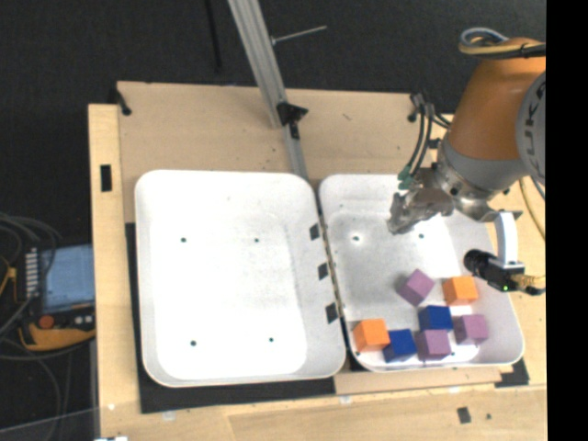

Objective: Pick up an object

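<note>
Dark floor point(92, 35) around a pale wooden bench point(202, 131), cables point(28, 237) at left, slanted metal post point(262, 49).

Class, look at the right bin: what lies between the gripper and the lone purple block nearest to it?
Nothing: in the camera view, bare white bin floor separates the gripper from the purple block.

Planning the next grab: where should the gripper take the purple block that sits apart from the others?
Probably from straight above, fingers across two opposite flat sides of the purple block. It lies turned at an angle in the right bin, so the gripper would likely need rotating to match. Bare floor surrounds it.
</note>
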`<state>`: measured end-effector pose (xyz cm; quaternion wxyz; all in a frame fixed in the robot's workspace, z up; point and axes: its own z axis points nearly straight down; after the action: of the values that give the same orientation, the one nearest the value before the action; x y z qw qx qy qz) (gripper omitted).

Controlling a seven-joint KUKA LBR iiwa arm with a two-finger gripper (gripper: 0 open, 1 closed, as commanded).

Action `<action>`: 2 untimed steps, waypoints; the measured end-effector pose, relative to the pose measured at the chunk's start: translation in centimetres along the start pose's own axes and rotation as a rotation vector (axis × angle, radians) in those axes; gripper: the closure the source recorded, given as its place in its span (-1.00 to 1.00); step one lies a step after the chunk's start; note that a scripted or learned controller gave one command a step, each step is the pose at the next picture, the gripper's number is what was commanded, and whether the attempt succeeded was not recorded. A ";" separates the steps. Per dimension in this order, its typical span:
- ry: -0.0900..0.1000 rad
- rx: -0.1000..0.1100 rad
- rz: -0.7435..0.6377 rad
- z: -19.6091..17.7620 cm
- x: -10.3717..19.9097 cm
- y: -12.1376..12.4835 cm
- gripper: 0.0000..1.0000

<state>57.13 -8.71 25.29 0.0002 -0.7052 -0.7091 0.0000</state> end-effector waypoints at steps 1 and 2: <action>0.002 -0.002 -0.002 -0.9 5.2 -1.0 1.00; 0.002 0.000 -0.003 -1.4 10.5 -1.6 1.00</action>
<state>55.45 1.79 26.66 0.0009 -0.7042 -0.7100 -0.0009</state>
